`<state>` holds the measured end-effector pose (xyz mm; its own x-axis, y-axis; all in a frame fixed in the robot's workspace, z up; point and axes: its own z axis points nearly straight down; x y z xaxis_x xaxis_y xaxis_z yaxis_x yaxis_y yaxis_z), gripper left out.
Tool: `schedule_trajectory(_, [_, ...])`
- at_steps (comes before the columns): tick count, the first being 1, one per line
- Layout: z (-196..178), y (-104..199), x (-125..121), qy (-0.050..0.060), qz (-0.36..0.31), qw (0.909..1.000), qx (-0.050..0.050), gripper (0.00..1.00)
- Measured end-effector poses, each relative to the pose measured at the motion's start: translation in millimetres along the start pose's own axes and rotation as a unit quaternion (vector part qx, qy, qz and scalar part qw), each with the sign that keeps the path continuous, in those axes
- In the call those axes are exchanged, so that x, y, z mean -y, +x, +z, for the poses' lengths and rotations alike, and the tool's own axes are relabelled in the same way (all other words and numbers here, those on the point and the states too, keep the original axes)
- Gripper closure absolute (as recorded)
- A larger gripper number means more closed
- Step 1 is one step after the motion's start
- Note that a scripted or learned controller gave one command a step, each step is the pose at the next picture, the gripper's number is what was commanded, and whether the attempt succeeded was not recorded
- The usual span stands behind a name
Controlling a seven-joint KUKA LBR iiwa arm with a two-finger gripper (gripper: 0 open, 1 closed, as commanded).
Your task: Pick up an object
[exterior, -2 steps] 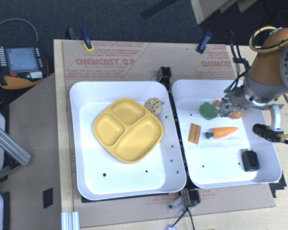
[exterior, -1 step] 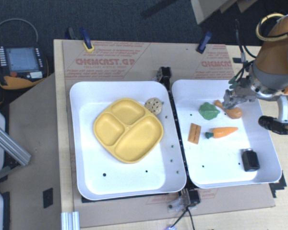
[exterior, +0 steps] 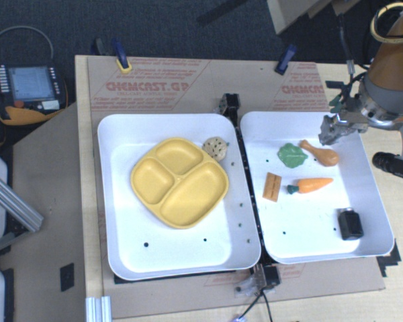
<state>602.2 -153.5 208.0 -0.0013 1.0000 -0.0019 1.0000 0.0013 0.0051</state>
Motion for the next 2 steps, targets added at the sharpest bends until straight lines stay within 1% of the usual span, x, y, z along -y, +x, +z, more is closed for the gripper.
schedule_trajectory(1, [6, 47, 15, 0.004, -0.001, 1.0, -0.002, 1.0])
schedule_trajectory(2, [-6, 91, 41, 0.004, -0.001, 1.0, -0.002, 1.0])
